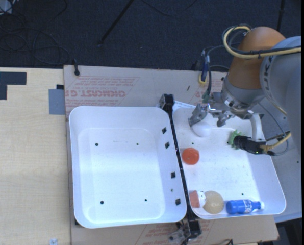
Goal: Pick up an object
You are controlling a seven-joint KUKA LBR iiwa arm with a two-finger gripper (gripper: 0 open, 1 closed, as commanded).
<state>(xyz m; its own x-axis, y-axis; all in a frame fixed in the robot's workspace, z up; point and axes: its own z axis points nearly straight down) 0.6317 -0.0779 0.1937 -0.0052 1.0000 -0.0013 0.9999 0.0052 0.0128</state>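
White and small, a ball (pixel 201 129) sits in the far part of the right bin (pixel 267 175), and the camera view from above puts the gripper (pixel 209 115) directly over it, its two fingers (pixel 197 116) spread to either side with nothing between them. That is the relation the coming move appears to turn on: the ball lies just below and between the parted fingers, so a straight descent looks enough, with no sideways shift. Being round, it gives no long axis to line up with. The orange ball (pixel 191 156) lies nearer the camera, close to the divider between the bins; a tan ball (pixel 212 202) and a blue bottle (pixel 244 206), its length running along the near wall, sit well apart from the gripper. The left bin (pixel 83 137) lies beyond the divider.
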